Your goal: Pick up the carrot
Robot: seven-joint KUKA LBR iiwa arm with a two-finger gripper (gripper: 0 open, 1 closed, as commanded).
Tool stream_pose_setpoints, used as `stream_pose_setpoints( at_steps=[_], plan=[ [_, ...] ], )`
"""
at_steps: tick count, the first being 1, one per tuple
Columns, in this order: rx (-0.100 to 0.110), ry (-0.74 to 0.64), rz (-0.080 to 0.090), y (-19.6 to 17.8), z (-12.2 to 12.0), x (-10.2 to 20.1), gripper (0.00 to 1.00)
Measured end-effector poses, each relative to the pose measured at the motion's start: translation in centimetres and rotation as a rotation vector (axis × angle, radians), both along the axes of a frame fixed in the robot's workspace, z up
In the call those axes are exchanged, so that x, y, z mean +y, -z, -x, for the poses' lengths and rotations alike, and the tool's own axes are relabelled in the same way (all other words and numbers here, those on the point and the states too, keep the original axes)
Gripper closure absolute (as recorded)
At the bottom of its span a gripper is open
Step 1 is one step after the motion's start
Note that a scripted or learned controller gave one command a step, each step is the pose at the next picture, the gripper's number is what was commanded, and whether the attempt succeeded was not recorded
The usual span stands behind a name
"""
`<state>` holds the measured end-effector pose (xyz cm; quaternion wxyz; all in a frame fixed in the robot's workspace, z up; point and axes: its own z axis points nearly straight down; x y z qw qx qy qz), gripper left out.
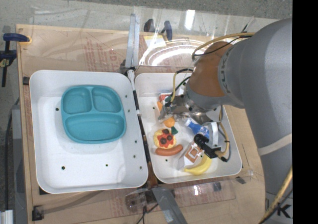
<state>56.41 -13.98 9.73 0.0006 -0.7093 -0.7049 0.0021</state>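
At the far left, the left bin (44, 168) is a shallow white tray with rounded corners and a few small dark holes in its floor. On it lies a teal plate (93, 113), a smooth, matte plastic dish with soft corners, split into two small compartments above and one wide one below; nothing lies in them.

Across the divider, the right bin (149, 89) carries the clutter. Near its upper middle the carrot (169, 122) sits as a small orange lump, glossy like moulded toy plastic, and it appears to rest on the bin floor, so the pick does not look done. Just below it lies a round pizza slice (165, 139), yellow with red and dark spots, and under that a reddish-brown sausage (169, 150), a smooth curved cylinder. Further right and low, a yellow banana (199, 167) curves along the bin's front edge, beside a small boxy white-and-brown item.

The gripper (166, 110) comes down from the grey arm with its orange band, its metal tip just above and touching or nearly touching the carrot. How wide the claw stands cannot be told, nor whether it has hold of anything. Judging by this, the approach is made; the closing and the lift remain.
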Motion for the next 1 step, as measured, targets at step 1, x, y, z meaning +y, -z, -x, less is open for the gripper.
stream_pose_setpoints(
  at_steps=[1],
  plan=[
    [-0.001, 0.183, -0.002, -8.98, 6.22, 3.67, 1.00]
  ],
)
